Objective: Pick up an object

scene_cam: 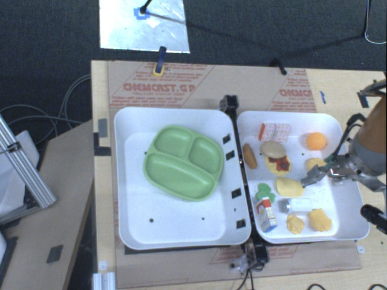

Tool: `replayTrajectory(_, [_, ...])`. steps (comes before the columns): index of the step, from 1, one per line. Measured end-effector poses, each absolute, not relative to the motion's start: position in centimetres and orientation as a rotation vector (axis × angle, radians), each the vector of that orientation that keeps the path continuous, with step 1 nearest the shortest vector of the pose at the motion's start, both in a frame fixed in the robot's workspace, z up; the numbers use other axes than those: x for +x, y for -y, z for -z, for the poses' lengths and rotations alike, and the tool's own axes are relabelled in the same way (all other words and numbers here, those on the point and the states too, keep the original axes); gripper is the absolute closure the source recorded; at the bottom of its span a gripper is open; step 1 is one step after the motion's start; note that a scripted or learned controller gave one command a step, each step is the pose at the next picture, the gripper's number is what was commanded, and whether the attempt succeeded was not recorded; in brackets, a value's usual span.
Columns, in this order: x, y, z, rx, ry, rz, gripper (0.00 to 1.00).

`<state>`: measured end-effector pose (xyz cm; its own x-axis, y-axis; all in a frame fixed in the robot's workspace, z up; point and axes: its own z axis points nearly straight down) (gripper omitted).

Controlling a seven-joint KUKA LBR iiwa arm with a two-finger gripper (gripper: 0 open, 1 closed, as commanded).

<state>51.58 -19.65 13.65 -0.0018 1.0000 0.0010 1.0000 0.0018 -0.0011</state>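
Note:
The right bin (338, 125) holds several toy foods: a red and white carton (273, 130), an orange (315, 141), a burger (273, 149), a hot dog (249, 156) and a flat yellow piece (290, 187). A green item (263, 192), a small bottle (266, 214), a white tube (300, 205) and two yellow lumps (295, 223) (320, 220) lie nearer the front. My gripper (313, 176) reaches in from the right, low over the bin's middle. Its tip is just right of the flat yellow piece and below a small yellow item (313, 162). I see nothing held in it.
The left bin (133, 222) carries a green divided plate (184, 162). A black divider with clips (237, 162) runs between the bins. The arm's grey body (369, 144) stands over the right bin's right wall. Cardboard (199, 83) lies under both bins.

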Motion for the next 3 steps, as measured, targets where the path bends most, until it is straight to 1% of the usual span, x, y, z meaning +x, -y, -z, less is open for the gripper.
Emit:
replayTrajectory(1, [51.6,19.6,-8.4,-2.219,2.221,-0.001,0.0])
replayTrajectory(2, [51.8,19.7,-9.8,-2.222,2.226,0.004,1.0])
replayTrajectory(3, [51.8,19.6,-14.1,-2.221,2.229,0.003,1.0])
